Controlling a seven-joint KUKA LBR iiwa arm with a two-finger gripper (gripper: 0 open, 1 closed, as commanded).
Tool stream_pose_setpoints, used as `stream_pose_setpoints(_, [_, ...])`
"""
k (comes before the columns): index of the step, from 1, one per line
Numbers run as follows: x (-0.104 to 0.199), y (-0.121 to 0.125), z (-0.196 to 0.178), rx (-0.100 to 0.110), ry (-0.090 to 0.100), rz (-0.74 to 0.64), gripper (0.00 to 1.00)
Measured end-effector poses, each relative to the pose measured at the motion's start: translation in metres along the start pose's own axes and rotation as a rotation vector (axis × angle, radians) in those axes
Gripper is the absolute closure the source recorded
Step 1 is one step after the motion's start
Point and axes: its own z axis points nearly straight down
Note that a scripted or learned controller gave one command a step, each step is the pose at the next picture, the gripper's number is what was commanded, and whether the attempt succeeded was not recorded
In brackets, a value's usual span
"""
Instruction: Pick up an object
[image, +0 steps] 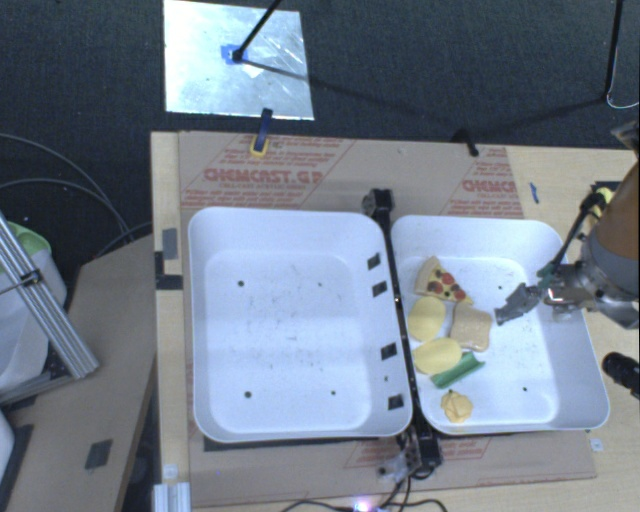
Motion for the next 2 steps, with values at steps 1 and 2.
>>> stream_pose_setpoints(1, [0.058, 0.017, 0.134, -0.01, -0.004, -0.006, 0.0])
stream_pose_setpoints(2, [0.091, -0.019, -0.132, -0.02, 0.0, -0.005, 0.0])
